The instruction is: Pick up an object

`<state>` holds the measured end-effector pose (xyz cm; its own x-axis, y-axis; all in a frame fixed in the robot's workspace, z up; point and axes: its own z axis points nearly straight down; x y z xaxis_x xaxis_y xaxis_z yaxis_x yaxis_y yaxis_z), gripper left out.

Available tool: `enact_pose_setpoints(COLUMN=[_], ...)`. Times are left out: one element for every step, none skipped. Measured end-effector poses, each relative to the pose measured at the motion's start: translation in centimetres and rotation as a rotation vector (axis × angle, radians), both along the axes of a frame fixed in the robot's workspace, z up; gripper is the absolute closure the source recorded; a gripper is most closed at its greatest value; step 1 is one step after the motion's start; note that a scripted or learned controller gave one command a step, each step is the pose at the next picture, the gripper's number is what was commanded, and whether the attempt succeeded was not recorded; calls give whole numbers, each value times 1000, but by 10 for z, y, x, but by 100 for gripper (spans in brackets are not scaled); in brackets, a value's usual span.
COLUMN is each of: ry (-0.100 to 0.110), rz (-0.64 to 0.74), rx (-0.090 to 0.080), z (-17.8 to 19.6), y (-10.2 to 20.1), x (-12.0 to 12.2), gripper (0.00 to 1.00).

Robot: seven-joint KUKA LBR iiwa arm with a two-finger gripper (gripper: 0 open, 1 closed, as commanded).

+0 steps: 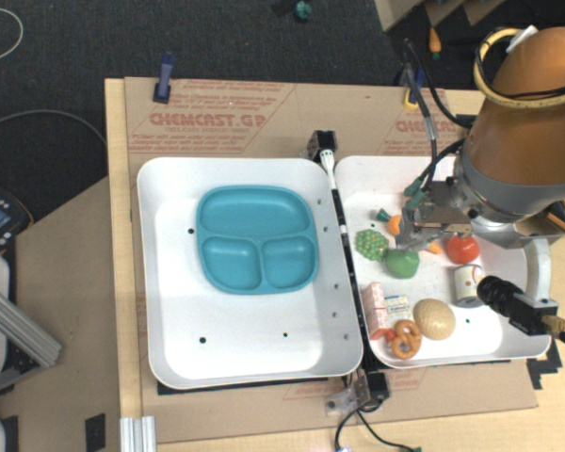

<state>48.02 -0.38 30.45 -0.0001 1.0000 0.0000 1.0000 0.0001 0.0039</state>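
The right white bin (508, 347) holds several toy foods. Among them are a bumpy green piece (370, 244), a smooth green round piece (402, 264), a red tomato (462, 249) and an orange bit (393, 223). Nearer the front lie a small can (466, 283), a tan oval (434, 318), a pretzel (404, 339) and a pink-and-white packet (374, 301). My gripper (416, 235) hangs low in this bin, just above the green round piece and between the bumpy green piece and the tomato. The arm's body hides the bin's far right part.
The left white bin (169, 328) carries a teal divided plate (257, 236). A black clamp (322, 145) sits at the back between the bins. Cables run along the bench's back right, and a black bracket (510, 301) juts over the right bin's front.
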Motion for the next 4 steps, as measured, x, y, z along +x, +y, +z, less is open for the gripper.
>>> enact_pose_setpoints(ry=[-18,19,-2,16], rz=[4,0,13,-8], rx=[3,-1,4,-5], z=[173,29,80,-25], y=[30,48,162,106], x=[2,-2,-1,39], gripper=[100,100,100,100])
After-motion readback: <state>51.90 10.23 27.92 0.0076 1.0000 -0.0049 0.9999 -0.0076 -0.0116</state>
